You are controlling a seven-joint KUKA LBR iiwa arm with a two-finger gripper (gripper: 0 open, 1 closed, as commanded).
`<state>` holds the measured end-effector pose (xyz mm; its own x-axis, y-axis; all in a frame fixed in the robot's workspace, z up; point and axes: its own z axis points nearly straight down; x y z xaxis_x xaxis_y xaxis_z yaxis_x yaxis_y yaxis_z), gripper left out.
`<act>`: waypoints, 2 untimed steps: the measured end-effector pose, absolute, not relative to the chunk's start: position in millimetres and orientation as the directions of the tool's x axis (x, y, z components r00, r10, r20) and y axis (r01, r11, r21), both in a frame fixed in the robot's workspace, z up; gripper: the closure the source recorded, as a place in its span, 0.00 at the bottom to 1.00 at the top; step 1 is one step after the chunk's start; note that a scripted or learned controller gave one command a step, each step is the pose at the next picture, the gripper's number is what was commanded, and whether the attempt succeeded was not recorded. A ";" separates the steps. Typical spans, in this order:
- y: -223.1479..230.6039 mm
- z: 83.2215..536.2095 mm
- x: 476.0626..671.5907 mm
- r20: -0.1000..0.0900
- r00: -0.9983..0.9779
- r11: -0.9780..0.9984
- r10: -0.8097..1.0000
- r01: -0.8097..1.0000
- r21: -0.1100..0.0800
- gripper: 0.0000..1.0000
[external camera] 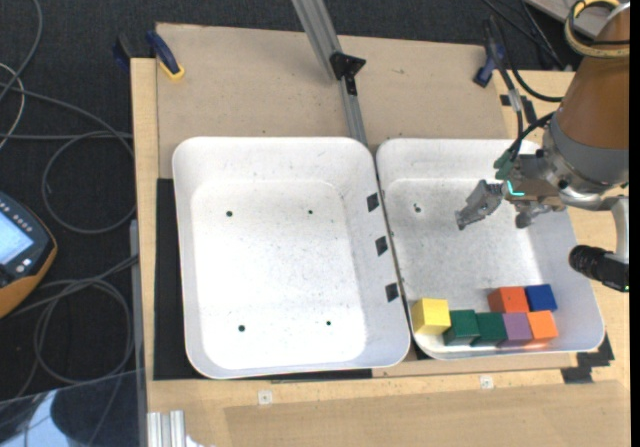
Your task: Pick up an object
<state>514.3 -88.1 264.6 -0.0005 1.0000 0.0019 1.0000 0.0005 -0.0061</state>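
Note:
Several small blocks lie along the front edge of the right bin (pixel 440 245): a yellow block (pixel 432 314), two green blocks (pixel 463 324) (pixel 491 326), a purple block (pixel 518 326), two orange blocks (pixel 513 299) (pixel 542 324) and a blue block (pixel 540 296). My gripper (pixel 497 208) hangs over the back half of the right bin, well above and behind the blocks. Its two fingers are spread apart, one (pixel 476 206) pointing left and one (pixel 524 216) to the right. Nothing is between them.
The left bin (pixel 270 255) sits beside the right one. A grey metal pole (pixel 320 30) slants up from between the bins at the back. Blue clamps (pixel 165 53) (pixel 489 63) hold the board corners. Cables lie on the floor at left.

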 end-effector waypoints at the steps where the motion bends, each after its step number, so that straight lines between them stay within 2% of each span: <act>1: -88.4 266.8 515.1 0.001 0.000 0.000 1.000 1.000 0.000 0.00; 2: -91.7 223.6 512.2 0.002 0.001 -0.001 1.000 1.000 -0.007 0.00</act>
